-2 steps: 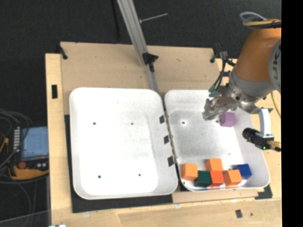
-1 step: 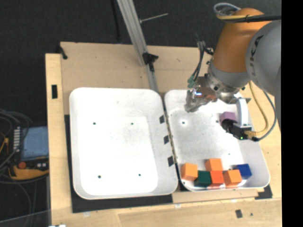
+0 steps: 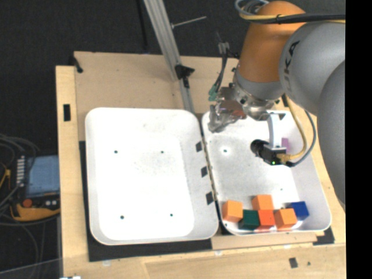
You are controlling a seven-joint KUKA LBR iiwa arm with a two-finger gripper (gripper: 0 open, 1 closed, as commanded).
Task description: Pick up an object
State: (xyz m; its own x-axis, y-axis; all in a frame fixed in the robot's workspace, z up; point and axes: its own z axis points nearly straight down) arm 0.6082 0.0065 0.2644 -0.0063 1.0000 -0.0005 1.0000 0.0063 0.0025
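Camera view shows the gripper (image 3: 220, 120) low over the far left corner of the right bin (image 3: 244, 176), just beside the rim where the 2 bins meet; the metal tip is small and blurred here, so I cannot tell whether it is spread or closed, nor whether it has hold of anything. The grey arm with its orange band comes down onto it from the right and from farther back. All the blocks lie well apart from the gripper, toward the near side of that same bin and off to its right, packed against the near wall: a cluster of orange blocks (image 3: 233, 210), 1 green block (image 3: 250, 219) wedged among them, and 1 blue block (image 3: 299, 209) at the end farthest from the gripper. The bin floor directly beneath the gripper is bare white. To the gripper's left, past the shared rim, sits the left bin (image 3: 145, 173), white like the other, on the pale wooden bench (image 3: 133, 74)
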